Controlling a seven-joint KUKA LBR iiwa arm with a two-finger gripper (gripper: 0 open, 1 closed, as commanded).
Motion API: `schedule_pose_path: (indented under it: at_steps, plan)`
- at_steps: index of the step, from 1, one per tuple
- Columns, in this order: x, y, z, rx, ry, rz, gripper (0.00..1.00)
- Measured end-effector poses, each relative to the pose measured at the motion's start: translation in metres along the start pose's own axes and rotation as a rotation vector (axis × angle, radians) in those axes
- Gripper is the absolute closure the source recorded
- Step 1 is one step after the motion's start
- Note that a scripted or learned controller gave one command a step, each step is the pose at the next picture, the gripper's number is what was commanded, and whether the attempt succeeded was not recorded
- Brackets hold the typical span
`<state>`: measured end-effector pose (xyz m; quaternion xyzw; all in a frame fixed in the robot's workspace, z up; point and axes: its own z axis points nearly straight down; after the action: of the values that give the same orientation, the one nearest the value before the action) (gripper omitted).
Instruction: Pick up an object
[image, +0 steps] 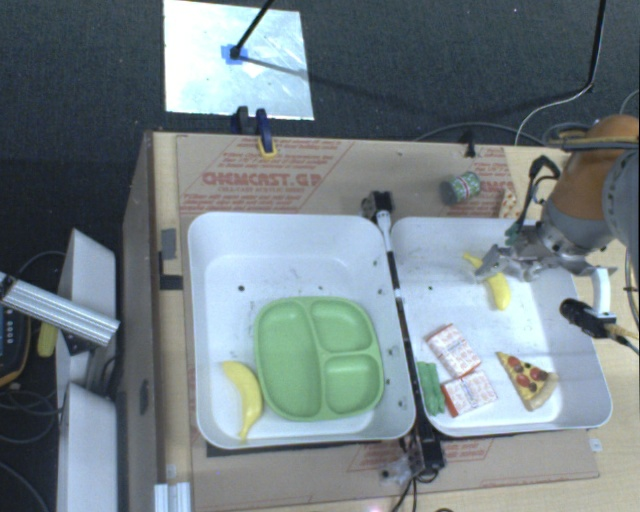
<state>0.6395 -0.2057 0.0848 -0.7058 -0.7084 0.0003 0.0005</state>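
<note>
Yellow piece (497, 291) in the right bin (590, 400), just below the gripper (497, 262); finger state impossible to tell.

My arm (600, 190) was cut off by the right edge. My gripper (497, 263) hid part of a small yellow thing (497, 290), and I could not tell what it was.
</note>
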Motion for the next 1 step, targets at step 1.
schedule_pose_path:
  at_steps: [1]
  plan:
    - [-0.0004,0.0022,-0.013,-0.007,-0.002,-0.002,1.0]
